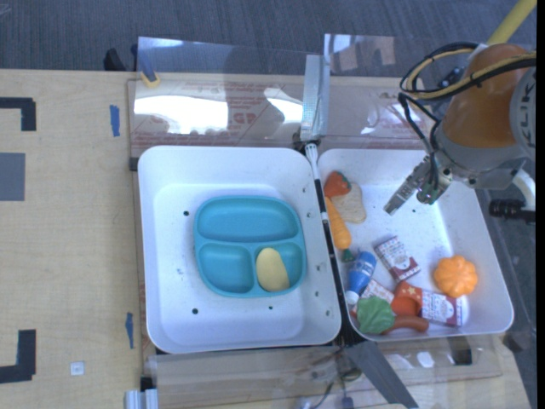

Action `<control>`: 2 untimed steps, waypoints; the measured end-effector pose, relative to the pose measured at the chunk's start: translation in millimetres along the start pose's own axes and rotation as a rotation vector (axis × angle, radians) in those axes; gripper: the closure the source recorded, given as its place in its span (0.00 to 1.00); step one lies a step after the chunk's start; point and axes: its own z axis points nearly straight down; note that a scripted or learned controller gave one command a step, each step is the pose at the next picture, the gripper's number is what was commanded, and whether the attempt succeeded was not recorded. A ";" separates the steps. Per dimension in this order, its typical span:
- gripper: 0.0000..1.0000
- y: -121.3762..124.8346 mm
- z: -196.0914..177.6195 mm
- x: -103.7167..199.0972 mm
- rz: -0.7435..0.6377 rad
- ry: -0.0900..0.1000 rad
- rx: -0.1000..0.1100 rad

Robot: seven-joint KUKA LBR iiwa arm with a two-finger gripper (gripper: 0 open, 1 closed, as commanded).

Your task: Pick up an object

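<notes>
The gripper (413, 192) hangs over the right bin (494, 267), fingers apart and empty; the small carton (397, 256) looks light and stiff, best pinched across its flat sides.

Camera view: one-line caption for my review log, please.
Gripper hovers open above the right bin of toys; blue tray holds a yellow piece.

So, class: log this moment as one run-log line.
gripper: above right bin, holding nothing | yellow item: in blue tray, left bin | pick: not yet done
</notes>
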 end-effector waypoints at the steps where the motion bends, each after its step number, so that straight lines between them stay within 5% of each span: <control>1: 0.00 -58.5 46.3 26.1 0.036 -0.020 -0.018; 2: 0.00 16.1 56.9 -21.9 -0.155 -0.005 -0.004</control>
